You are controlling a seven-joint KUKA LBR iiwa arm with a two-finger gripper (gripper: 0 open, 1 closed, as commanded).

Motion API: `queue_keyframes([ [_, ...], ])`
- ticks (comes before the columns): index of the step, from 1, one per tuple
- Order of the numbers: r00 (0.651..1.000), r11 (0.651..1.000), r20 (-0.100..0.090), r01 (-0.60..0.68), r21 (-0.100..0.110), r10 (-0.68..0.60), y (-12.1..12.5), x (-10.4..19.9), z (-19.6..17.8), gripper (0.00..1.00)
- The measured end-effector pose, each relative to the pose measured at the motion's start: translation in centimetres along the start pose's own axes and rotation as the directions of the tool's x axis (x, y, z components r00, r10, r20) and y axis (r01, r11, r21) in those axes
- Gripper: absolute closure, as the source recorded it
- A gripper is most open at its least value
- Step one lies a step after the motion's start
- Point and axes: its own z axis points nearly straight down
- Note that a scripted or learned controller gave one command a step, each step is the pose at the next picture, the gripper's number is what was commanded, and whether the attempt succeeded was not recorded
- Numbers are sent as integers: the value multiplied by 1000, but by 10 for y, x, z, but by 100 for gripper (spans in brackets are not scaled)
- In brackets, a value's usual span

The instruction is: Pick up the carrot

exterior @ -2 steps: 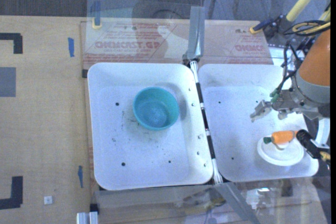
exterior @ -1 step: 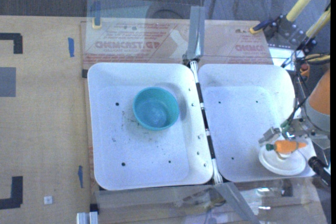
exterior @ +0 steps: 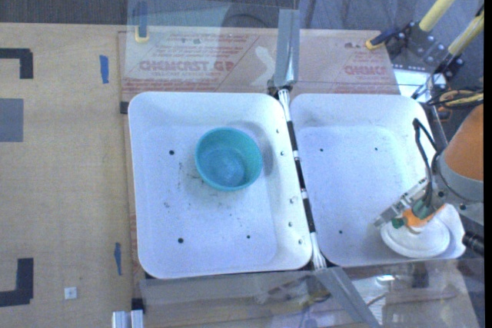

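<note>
in the camera view, the two white bins sat side by side across the middle of the frame, and the left bin (exterior: 154, 242) carried a teal bowl (exterior: 227, 157) upright near its centre, well apart from everything else. the right bin (exterior: 346, 188) held the action in its lower right corner: a white plate (exterior: 419, 240) lay against the bin's lower right wall, and the carrot (exterior: 413, 219), a small orange piece with a green end toward the left, lay at the plate's upper edge. the arm (exterior: 467, 157) reached in from the right edge of the frame, its orange band above the wrist, and the gripper (exterior: 409, 213) came down right at the carrot, so the two overlapped in the picture. the carrot seemed to lie roughly left to right, green tip toward the frame's left, directly under the tool rather than off to a side. whether the tool was spread or pressed together could not be told, and no grasp on the carrot could be confirmed.
</note>
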Motion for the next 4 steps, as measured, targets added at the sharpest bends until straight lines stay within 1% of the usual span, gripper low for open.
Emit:
queue_keyframes([
  [1,1000,1000,1,-2,-7,2,2,-1,-12,100],
  [2,929,929,2,-371,10,371,20,39,-79,100],
  [3,994,994,1,-110,8,110,48,85,-132,100],
  [4,994,994,1,-110,8,110,48,85,-132,0],
])
